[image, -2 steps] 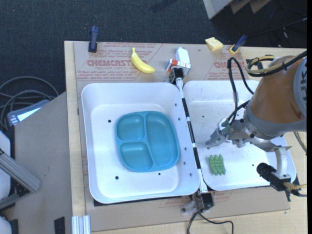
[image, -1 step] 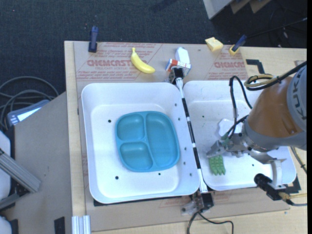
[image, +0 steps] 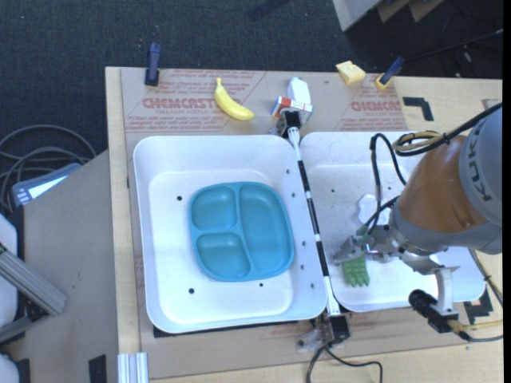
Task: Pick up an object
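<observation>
In the right bin (image: 339, 170), a small green ridged object (image: 357, 272) lies near the front left corner. My gripper (image: 357, 251) hangs low over the bin, just above and behind the green object, seemingly touching its top edge. The grey arm with its orange band (image: 437, 190) reaches in from the right and hides much of the bin floor. A small white object (image: 366, 208) lies a little farther back, beside the arm.
The left bin (image: 160, 214) holds a blue divided plate (image: 241, 230). Behind the bins on the bench lie a yellow banana (image: 231, 104), a red-and-white item (image: 294, 102), a yellow block (image: 350, 72) and a blue clamp (image: 152, 62). Black cables (image: 383, 146) loop over the right bin.
</observation>
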Robot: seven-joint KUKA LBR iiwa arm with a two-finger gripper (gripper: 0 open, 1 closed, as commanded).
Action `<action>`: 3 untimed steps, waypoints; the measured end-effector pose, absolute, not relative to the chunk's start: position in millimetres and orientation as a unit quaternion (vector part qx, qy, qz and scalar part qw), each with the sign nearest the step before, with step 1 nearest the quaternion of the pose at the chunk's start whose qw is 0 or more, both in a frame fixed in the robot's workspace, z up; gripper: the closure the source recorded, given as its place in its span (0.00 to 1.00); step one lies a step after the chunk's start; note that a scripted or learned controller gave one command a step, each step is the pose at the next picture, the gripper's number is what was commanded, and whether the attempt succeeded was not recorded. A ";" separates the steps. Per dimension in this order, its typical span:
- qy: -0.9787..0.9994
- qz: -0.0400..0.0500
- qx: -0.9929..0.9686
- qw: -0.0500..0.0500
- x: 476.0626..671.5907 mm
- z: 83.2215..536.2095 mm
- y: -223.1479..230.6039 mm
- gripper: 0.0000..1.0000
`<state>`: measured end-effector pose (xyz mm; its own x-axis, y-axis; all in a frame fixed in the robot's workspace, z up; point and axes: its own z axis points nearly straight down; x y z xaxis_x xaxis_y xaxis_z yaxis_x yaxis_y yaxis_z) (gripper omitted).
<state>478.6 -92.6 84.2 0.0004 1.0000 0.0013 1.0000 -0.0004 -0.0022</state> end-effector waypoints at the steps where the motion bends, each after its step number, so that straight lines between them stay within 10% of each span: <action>1: -0.707 0.000 -0.707 0.001 478.7 84.3 -94.9 0.00; 2: -0.707 0.000 -0.707 0.000 535.9 105.5 -97.4 0.00; 3: -0.707 0.000 -0.708 0.001 478.5 84.1 -97.0 0.00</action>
<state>478.5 -97.0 84.1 0.0015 1.0000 0.0001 1.0000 -0.0015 -0.0013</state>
